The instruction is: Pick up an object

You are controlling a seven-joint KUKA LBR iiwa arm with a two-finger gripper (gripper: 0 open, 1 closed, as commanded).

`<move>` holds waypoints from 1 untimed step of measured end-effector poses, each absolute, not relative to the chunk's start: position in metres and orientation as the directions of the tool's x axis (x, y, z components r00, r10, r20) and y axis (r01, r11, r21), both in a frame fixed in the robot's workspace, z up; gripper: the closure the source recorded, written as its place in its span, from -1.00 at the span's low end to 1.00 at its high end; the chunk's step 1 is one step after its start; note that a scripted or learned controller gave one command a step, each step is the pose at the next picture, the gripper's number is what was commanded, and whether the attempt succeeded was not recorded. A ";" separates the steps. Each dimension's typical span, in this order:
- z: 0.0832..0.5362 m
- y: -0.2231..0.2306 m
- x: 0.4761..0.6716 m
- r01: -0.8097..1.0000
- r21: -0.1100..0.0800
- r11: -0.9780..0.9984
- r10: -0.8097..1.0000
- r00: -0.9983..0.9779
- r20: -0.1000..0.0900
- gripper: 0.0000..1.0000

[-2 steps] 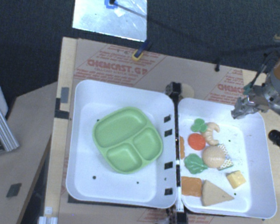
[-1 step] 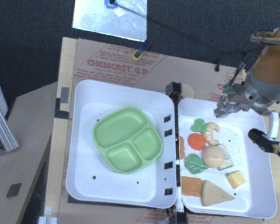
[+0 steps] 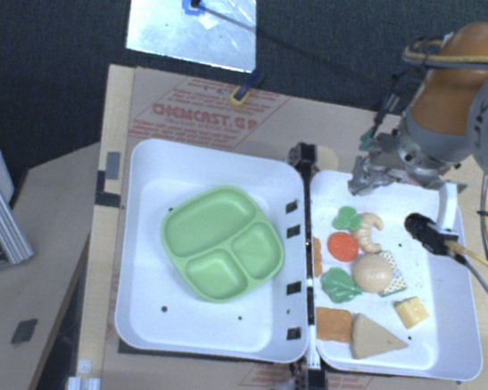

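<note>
My gripper (image 3: 365, 180) hangs over the far edge of the right bin (image 3: 454, 332), with nothing seen between its fingers. Just in front of it in that bin lie a small green piece (image 3: 345, 218) and a cream curled piece (image 3: 369, 231). Nearer are a red disc (image 3: 342, 246), a beige ball (image 3: 373, 273), a green leaf (image 3: 339, 285), a yellow cube (image 3: 411, 310), an orange square (image 3: 333, 324) and a tan wedge (image 3: 374, 339). A thin orange stick (image 3: 316, 256) lies along the bin's left wall.
The left bin (image 3: 133, 309) holds a green divided plate (image 3: 222, 243). A black ridge with clips (image 3: 302, 243) separates the two bins. Both bins rest on cardboard (image 3: 202, 112). A shiny metal sheet (image 3: 196, 10) lies beyond the bench.
</note>
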State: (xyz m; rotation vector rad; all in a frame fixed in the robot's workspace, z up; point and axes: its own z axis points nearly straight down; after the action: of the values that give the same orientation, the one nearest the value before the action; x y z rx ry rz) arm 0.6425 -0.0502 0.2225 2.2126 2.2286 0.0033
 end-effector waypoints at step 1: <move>0.220 0.001 0.647 1.000 0.002 0.009 1.000 -0.009 0.001 1.00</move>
State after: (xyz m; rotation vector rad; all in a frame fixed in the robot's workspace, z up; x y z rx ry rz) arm 0.6470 0.0012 0.2201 2.2111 2.2306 0.0042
